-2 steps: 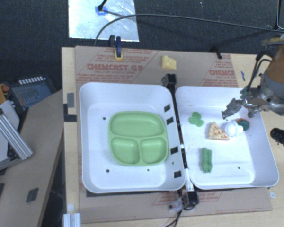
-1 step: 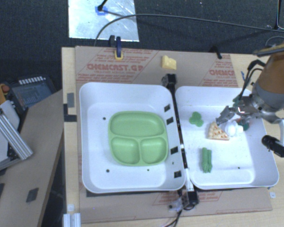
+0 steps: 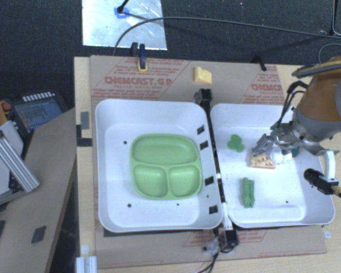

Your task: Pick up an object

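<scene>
Gripper (image 3: 265, 147) above tan wedge (image 3: 262, 162), green pieces (image 3: 248, 192) nearby

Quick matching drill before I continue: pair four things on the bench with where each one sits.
Things:
1. green tray
2. yellow wedge
3. green stick
4. cracker

Places:
A. on the cardboard behind the bins
B. right bin, near its front
C. left bin
D. right bin, by the gripper

Pairs: 1-C, 2-A, 3-B, 4-D
</scene>
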`<act>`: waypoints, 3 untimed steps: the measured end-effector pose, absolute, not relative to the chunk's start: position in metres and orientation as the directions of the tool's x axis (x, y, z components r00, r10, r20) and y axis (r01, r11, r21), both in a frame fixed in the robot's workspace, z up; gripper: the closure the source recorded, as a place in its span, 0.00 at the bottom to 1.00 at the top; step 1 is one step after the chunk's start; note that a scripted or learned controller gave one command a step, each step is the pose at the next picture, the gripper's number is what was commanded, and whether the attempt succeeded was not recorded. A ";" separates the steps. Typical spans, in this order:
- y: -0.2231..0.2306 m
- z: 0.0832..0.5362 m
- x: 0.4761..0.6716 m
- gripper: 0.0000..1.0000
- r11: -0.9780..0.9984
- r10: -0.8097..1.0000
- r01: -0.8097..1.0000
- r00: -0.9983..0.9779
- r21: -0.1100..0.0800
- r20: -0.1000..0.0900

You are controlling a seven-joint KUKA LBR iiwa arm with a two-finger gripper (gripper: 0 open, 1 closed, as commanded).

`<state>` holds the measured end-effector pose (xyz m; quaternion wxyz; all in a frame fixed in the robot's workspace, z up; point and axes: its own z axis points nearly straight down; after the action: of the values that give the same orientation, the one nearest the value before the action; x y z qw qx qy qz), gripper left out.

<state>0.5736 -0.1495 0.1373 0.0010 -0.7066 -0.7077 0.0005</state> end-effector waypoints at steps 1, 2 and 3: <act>-0.149 0.119 0.579 0.00 0.007 1.000 1.000 -0.007 0.019 -0.004; -0.150 0.123 0.575 1.00 0.003 1.000 1.000 -0.003 0.005 -0.001; -0.152 0.167 0.576 1.00 0.003 1.000 1.000 -0.003 0.006 -0.002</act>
<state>0.5764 -0.1523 0.1666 -0.0026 -0.7059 -0.7083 -0.0014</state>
